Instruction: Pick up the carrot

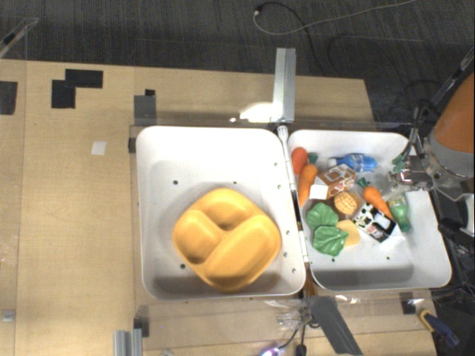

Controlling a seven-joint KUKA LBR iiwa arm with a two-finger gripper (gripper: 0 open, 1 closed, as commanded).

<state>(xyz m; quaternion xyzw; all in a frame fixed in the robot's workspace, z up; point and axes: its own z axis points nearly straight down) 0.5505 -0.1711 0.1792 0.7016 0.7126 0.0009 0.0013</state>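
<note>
camera view: one fixed camera above the bench (67, 221) | looks down at a slant | far enough off to take in both white bins whole | left bin (159, 162) sits centre frame, right bin (427, 262) centre right | dark floor runs along the top edge | arm (453, 136) enters at the right edge

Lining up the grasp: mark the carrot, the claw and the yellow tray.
carrot (376, 199): camera view, mid-body.
claw (401, 177): camera view, between its fingertips.
yellow tray (226, 237): camera view, centre divider.
</note>
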